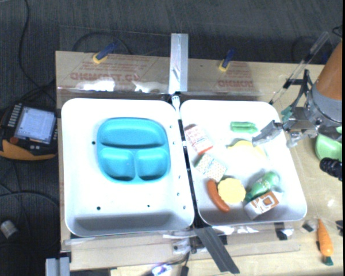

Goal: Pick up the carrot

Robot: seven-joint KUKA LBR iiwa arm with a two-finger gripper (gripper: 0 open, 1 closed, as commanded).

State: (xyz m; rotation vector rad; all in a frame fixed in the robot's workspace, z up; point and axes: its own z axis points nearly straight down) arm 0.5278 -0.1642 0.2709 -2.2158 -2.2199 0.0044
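An orange carrot [324,241] with a green end lies on the bench outside the right bin [293,171], past its front right corner. A second long orange-red piece [217,195] lies inside that bin near the front, beside a yellow round piece [232,190]. My gripper [269,132] hangs over the right bin's back right part, above a pale yellow item [242,145]. It is well away from both orange pieces, and nothing shows in its grasp.
The right bin also holds a green pod [242,126], two red-and-white packets [196,138] [211,167], a green vegetable [265,183] and a small box [263,205]. A blue divided tray [132,148] sits in the left bin [80,206]. A green object [328,146] sits right of the bins.
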